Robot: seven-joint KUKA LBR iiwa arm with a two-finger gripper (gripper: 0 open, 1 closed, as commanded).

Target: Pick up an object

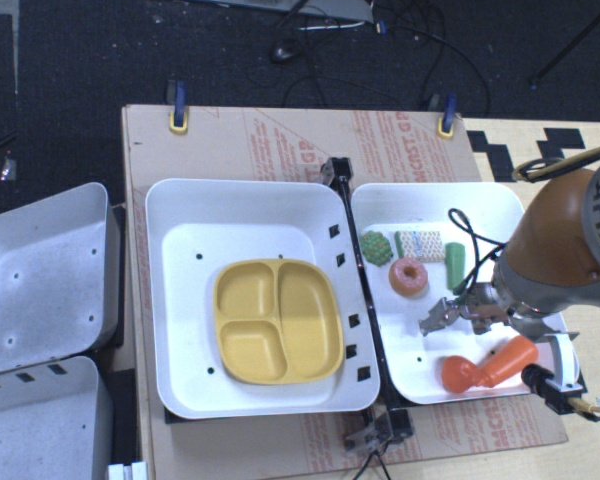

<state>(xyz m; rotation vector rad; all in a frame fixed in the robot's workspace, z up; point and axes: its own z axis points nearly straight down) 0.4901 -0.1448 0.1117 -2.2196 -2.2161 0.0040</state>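
Looking left of the hand [442, 319], we've got a yellow divided plate [278, 321] alone in the left bin [180, 258]. Just above the hand sit a green bumpy thing [378, 247], pink donut [409, 277] and green block [454, 264]; an orange piece [486, 365] lies below-right. Fingers look spread, gripping nothing.

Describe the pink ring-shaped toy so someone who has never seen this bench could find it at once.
Start at the right bin, the one the arm reaches into. Near its middle, just below a green bumpy toy and a pale speckled block, lies the doughnut. It is the only round thing there with a hole through its centre, pink with a tan rim.
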